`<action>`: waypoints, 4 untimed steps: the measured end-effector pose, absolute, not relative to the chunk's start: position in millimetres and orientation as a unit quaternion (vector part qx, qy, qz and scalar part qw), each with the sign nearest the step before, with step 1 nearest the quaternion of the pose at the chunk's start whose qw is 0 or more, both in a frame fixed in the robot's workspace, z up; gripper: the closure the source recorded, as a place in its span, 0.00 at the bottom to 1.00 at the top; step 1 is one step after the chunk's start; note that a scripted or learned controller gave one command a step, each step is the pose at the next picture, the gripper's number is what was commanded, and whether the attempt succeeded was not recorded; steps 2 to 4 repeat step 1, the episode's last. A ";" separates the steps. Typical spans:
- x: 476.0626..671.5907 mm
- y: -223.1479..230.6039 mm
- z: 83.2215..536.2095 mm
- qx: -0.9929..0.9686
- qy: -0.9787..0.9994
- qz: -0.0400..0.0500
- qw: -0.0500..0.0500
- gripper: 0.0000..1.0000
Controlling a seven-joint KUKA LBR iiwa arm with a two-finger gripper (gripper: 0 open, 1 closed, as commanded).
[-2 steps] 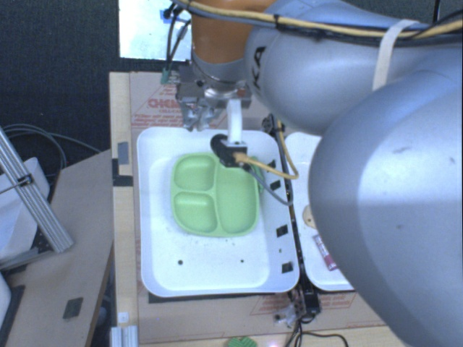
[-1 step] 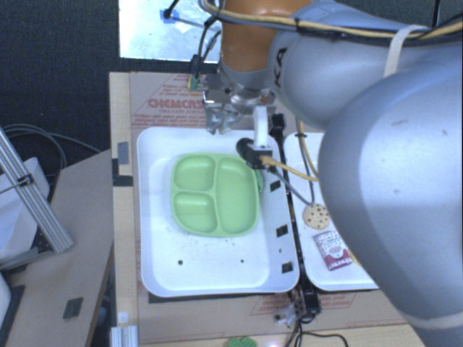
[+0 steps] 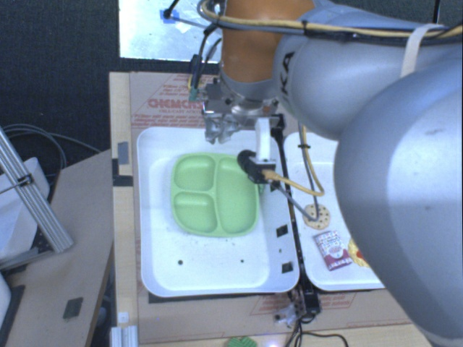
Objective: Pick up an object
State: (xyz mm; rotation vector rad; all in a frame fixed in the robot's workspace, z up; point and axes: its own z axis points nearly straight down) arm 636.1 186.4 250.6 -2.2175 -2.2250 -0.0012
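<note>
Green divided tray [image 3: 215, 195] is the likeliest pick target: lies flat in the left bin [image 3: 155, 266], toward the far half, three compartments up, right edge close to the bin wall. Gripper [image 3: 221, 130] hangs just past the tray's far edge, over the bin's far rim, pointing down; nothing visible between the jaws, and how far apart they stand I cannot tell, since the wrist body and blur hide the tips. Judgement: this is approach, not yet a grasp; the tray sits just toward the camera from the jaws and below them, so the nearest bite is the far rim, which is thin and raised, a plausible pinch point for a flat item with no other handle. Risk: rim slips or the tray tilts and drags on the bin wall. Further out, to the right of the jaws in the right bin [image 3: 318, 284]: a round cookie [image 3: 317, 215], and nearer the camera a small red packet [image 3: 332, 250] with something yellow [image 3: 357, 251] beside it, partly hidden by the arm [image 3: 391, 136]. A black fitting with yellow cable [image 3: 255, 166] hangs over the tray's right corner.
</note>
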 end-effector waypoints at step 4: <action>669.7 125.6 194.1 -0.709 -0.706 0.001 -0.001 1.00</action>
